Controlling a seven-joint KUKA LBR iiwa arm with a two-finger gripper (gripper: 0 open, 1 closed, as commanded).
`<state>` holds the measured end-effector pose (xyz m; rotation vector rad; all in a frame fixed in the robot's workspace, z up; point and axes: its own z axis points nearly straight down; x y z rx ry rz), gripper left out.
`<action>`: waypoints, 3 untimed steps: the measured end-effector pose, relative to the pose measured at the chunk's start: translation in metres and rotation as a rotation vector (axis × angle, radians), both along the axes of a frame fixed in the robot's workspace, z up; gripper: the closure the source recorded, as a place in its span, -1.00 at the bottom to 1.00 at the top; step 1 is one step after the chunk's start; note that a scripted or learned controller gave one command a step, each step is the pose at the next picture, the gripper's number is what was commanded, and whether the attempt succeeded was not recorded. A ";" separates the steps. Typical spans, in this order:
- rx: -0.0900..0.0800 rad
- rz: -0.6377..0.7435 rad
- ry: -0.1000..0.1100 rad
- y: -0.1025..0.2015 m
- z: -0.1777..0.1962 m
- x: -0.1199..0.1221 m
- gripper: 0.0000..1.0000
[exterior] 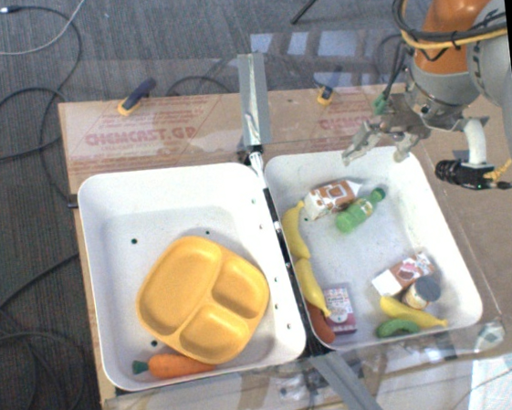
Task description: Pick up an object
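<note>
My gripper hangs over the far rim of the right bin, open, with nothing between its fingers. Just in front of it, inside that bin, lie a brown and white carton and a green bottle. A long yellow banana runs along the bin's left wall. A small red carton lies near the front. At the front right sit a white and red box, a dark can, a second banana and a green piece.
The left bin holds a yellow divided plate and a carrot at its front edge. A metal divider runs between the bins. The grey arm with its orange band stands at the upper right.
</note>
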<state>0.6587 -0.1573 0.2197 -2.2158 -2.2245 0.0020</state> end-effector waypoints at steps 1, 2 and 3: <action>-0.004 -0.033 -0.029 0.021 -0.097 -0.027 -1.00; -0.007 -0.150 -0.029 0.039 -0.108 0.010 -1.00; -0.006 -0.099 -0.008 0.017 -0.132 0.012 -1.00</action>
